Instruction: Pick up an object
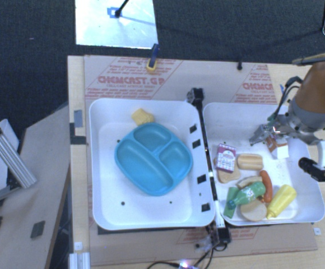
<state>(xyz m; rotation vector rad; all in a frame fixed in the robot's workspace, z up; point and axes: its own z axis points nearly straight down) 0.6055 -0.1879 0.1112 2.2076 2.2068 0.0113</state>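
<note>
My gripper (265,134) hangs over the upper right part of the right bin (230,114), below the arm's orange band. Just under and right of it lies a small brown and white item (277,147). In the front half of this bin sits a cluster of toy foods: a purple and pink carton (226,157), a bread roll (250,162), a red sausage (267,185), a green bottle (245,194), a yellow bottle (282,199) and tan round slices (254,210). Nothing is visibly held.
The left bin (109,206) holds a blue divided plate (153,158) and a small yellow piece (143,116) near its far wall. A black clamped divider (202,150) runs between the bins. A black part (314,169) of the arm hangs over the right bin's right edge.
</note>
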